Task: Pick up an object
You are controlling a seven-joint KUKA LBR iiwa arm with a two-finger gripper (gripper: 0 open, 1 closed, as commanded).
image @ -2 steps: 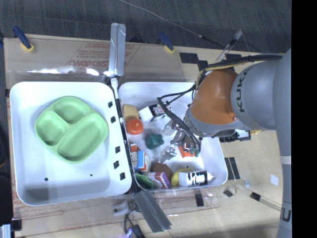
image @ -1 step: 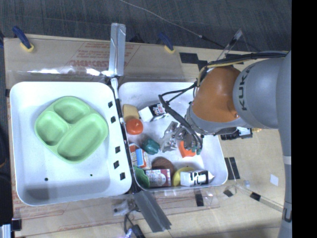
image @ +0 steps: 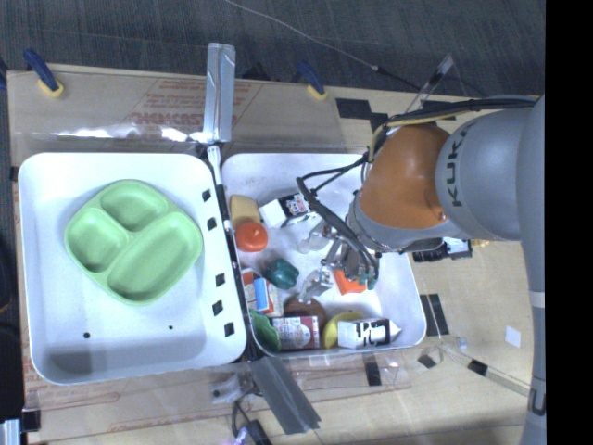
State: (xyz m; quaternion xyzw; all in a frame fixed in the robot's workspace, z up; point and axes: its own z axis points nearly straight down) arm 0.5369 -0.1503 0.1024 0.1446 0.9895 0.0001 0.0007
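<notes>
Camera view: the hand (image: 341,269) is low inside the right bin (image: 408,295), among many small things. An orange piece (image: 349,283) lies just at its fingertips, near the bin's middle; it may be the target, but I cannot tell if the fingers are spread or pinching it, because the wrist hides them. I judge this piece light, stiff and a little slippery, best taken across its narrow sides. Beside it lie a teal object (image: 281,272) and a yellow-white bottle (image: 364,332). From the bin's right side the grey arm (image: 491,170) bends over, its orange band (image: 408,179) above the bin's middle.
</notes>
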